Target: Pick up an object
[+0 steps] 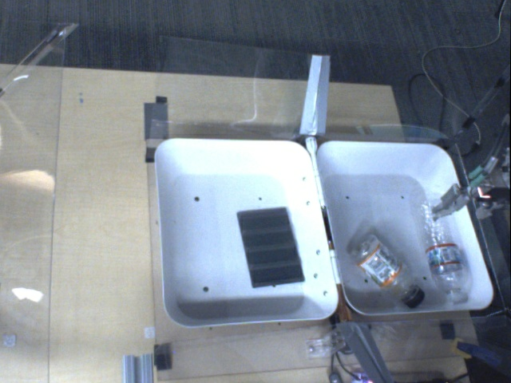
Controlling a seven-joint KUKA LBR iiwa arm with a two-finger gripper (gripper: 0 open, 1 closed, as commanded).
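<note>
One gripper reaches in from the right, over the right bin — finger state unclear.

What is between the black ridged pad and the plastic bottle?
In the camera view, between the black ridged pad and the clear plastic bottle run the two bins' meeting rims, then a crinkly clear packet in the right bin.

Arm — cut off at right edge
</note>
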